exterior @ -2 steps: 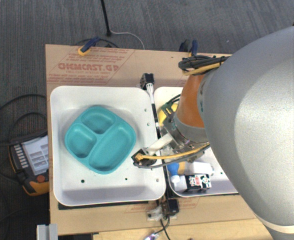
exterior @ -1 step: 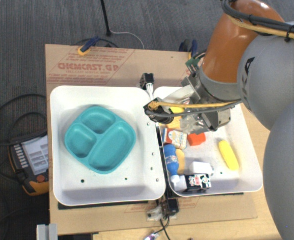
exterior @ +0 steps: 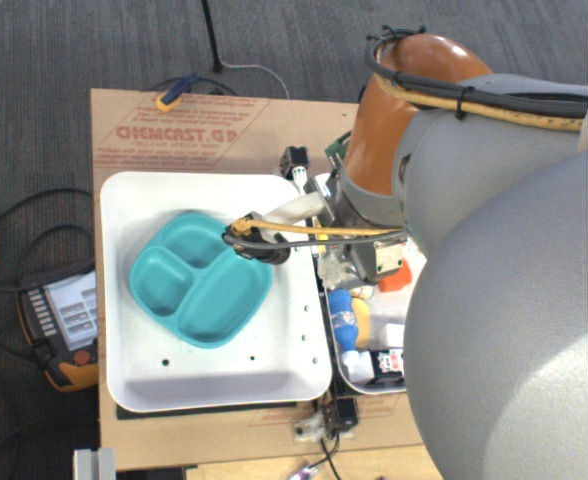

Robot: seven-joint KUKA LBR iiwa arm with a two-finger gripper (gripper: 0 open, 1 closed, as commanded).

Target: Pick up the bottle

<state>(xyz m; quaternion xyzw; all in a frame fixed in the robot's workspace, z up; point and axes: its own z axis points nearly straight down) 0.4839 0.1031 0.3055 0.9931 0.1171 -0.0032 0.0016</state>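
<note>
Red block lettering is printed on the brown cardboard sheet (exterior: 174, 128) that lies on the surface under the white bins, at its far left part beyond the left bin. It reads roughly "CHEMCAST GP", though the letters are faint and partly blurred, so the exact spelling is uncertain. The labels on the items in the right bin are too small to read.

I see the brown surface (exterior: 174, 133) carrying two white bins: the left bin (exterior: 134, 368), with the right bin (exterior: 359, 380) touching it.
</note>
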